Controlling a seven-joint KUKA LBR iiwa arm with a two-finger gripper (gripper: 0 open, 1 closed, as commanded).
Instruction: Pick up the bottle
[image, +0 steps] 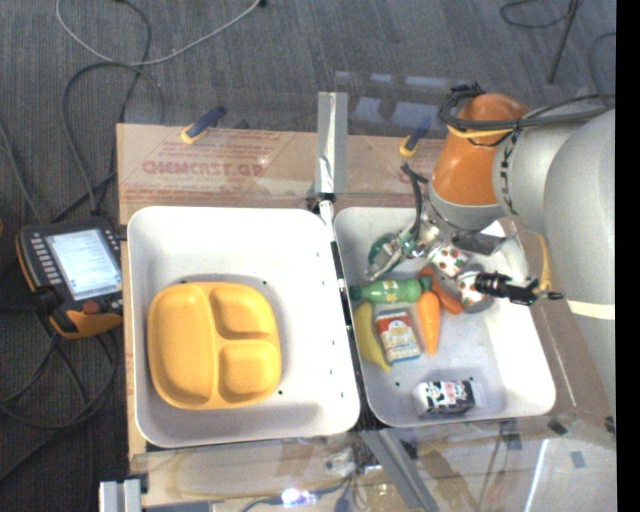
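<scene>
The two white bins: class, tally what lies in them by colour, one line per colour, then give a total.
Yellow: 2, the divided tray and the banana
Green: 1, the bottle
Orange: 1, the carrot
Red and white: 1, the small carton
Black and white: 1, the packet
Total: 6

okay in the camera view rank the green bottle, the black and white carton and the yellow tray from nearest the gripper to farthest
From the gripper:
1. Green bottle, just below it in the right bin.
2. Black and white carton, at that bin's near edge.
3. Yellow tray, in the left bin.
</scene>
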